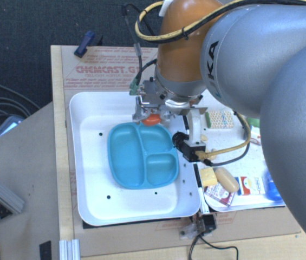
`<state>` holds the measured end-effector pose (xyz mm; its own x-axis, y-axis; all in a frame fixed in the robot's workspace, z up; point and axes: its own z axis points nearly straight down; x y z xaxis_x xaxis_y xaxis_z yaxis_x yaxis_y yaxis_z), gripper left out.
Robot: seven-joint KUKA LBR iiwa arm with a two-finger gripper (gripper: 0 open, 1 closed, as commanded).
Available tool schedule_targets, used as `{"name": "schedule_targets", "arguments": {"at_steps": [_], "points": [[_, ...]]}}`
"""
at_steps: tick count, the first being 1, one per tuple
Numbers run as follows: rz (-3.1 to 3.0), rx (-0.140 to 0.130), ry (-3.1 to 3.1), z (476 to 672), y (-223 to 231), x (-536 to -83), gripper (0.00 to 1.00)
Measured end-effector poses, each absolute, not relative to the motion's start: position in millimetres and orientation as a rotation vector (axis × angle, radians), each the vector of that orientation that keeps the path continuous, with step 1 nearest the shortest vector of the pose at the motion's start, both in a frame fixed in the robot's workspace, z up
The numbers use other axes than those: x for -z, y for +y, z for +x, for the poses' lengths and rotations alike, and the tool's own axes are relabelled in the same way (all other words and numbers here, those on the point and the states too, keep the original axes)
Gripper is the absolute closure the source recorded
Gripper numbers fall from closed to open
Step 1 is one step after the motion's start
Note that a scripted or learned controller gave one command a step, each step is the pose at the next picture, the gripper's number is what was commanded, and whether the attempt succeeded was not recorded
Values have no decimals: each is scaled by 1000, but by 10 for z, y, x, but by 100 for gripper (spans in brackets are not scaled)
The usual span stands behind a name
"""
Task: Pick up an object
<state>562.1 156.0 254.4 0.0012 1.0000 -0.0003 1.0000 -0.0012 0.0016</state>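
The blue divided plate (142,156) looks light, stiff and slippery; its raised rim seems the best hold. Whether the gripper (151,117) holds anything, I cannot tell.

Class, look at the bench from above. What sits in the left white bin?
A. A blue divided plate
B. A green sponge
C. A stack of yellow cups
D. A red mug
A. A blue divided plate with three compartments lies flat on the floor of the left white bin, and the pincer is at the plate's far edge.
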Motion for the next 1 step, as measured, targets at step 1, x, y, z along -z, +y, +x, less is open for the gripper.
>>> {"name": "schedule_targets", "arguments": {"at_steps": [1], "points": [[2224, 10, 2226, 5931, 2067, -1525, 100]]}}
